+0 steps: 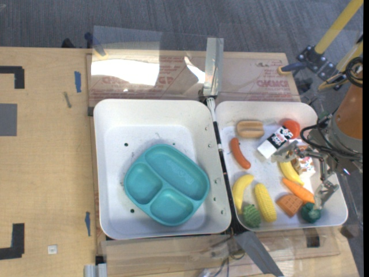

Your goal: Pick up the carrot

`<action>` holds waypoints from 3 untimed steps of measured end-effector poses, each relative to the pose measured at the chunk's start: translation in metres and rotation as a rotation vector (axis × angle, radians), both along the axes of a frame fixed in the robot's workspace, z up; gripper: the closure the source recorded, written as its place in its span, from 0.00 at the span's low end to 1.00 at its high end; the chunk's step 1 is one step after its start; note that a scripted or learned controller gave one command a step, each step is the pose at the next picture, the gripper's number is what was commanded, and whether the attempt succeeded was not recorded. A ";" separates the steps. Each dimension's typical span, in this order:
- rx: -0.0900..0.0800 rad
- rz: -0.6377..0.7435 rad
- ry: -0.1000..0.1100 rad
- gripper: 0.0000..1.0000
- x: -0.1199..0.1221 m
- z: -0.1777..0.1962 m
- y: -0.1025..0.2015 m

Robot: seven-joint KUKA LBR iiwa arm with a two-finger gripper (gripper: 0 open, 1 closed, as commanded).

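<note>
Carrot [298,189] lies in the right bin [340,219], wedged between a banana [287,169] and a waffle [289,205]. Hand [323,180] sits just beside it — can't tell whether it is open or closed.

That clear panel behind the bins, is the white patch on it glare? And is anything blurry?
Yes: in the camera view, light glares off the clear panel behind the left bin; the pincer near the carrot looks slightly soft.
</note>
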State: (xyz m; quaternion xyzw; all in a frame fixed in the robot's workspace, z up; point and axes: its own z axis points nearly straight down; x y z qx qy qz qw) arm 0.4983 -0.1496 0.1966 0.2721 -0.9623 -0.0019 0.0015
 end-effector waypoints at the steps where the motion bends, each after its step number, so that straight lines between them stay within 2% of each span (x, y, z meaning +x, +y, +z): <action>1: -0.001 -0.218 -0.010 0.00 -0.008 -0.094 0.002; 2: -0.001 -0.216 -0.018 1.00 -0.006 -0.083 0.004; 3: -0.002 -0.200 -0.019 1.00 0.000 0.020 0.049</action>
